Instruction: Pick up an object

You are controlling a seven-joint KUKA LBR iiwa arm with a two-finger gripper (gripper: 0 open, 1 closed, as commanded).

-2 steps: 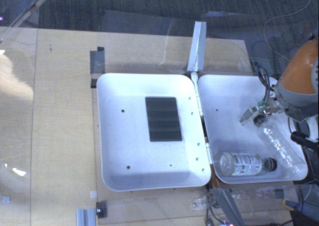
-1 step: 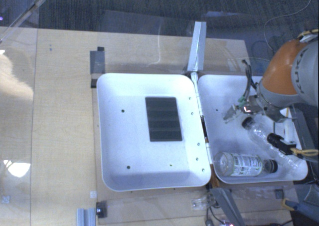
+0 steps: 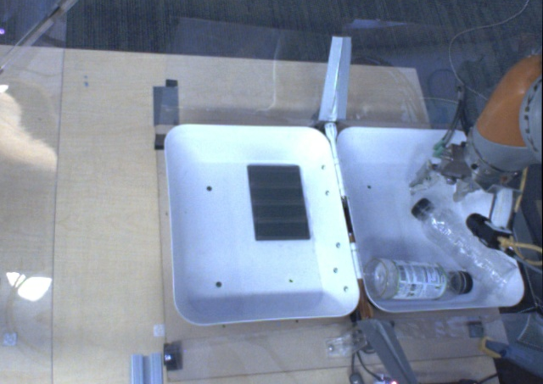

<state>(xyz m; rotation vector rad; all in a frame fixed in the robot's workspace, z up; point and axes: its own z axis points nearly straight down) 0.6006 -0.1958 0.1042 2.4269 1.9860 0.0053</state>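
The grey arm's end effector hangs over the far right part of the right shallow white bin; whether it is clenched or released cannot be told. Just below it lies a crumpled clear plastic bottle with a dark cap. Near that bin's front wall a clear labelled bottle with a dark cap lies on its side. The left white bin holds a flat dark rectangular pad. Both bins sit on a pale wooden surface.
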